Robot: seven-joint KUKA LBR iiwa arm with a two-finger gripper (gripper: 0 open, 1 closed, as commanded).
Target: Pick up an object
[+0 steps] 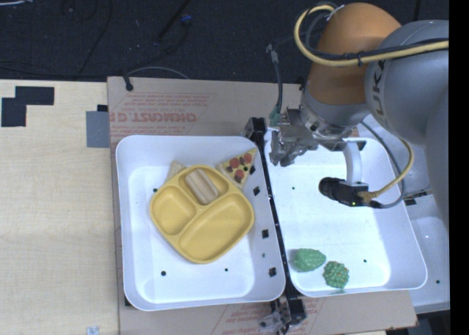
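Two green lumps (321,267) at the right bin's (381,253) near edge, yellow divided plate (203,222) in the left bin (139,253), claw (287,152) above the divider, grip state indiscernible.

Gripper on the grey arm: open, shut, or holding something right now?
Gripper: cannot be told; it hovers at the top left of the right-hand white plastic bin.

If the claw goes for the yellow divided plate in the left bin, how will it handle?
The yellow divided plate looks like rigid moulded plastic, so probably stiff and light. It is wide and shallow and lies flat, so it likely needs a rim pinch and may tilt. The tan piece resting in one compartment could slide out.
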